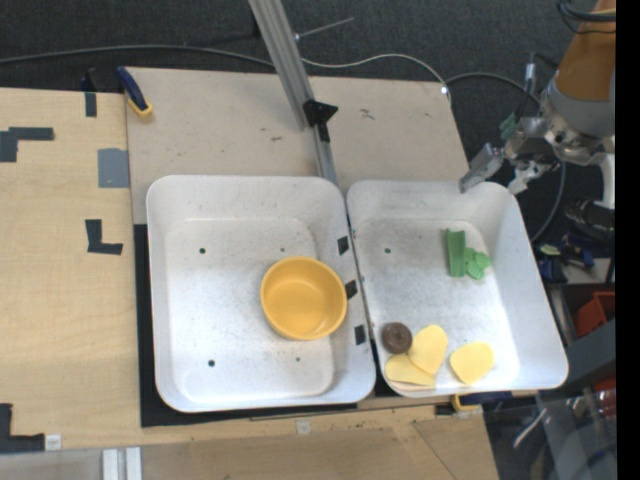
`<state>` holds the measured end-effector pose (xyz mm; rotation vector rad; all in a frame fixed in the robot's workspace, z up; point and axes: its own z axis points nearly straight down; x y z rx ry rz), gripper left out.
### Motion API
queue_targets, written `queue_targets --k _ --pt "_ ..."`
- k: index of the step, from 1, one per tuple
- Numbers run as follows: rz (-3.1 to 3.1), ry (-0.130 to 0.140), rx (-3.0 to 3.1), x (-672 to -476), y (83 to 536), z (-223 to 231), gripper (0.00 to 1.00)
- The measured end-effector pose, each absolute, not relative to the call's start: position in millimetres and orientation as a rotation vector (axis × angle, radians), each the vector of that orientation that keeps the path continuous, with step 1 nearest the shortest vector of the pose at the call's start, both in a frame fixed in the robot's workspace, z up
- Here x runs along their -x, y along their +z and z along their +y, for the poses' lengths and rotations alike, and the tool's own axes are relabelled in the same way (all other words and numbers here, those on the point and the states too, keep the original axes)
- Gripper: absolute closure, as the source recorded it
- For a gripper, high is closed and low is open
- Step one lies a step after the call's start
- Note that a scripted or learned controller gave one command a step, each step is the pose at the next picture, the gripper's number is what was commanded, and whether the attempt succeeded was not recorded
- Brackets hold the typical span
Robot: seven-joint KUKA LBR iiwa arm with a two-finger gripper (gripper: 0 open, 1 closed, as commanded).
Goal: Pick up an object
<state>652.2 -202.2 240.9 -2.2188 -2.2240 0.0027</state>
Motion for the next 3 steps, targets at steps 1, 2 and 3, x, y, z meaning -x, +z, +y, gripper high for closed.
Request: queue_targets --k 1,2,3 --pt "-2.224 0.003 2.219 -652.2 240.9 -202.3 0.00" --pt "-2.219 0.007 2.216 -641.4 183.4 -201.8 0.00" --pt "-2.221 0.006 2.216 -635.7 137.0 -195.7 0.00"
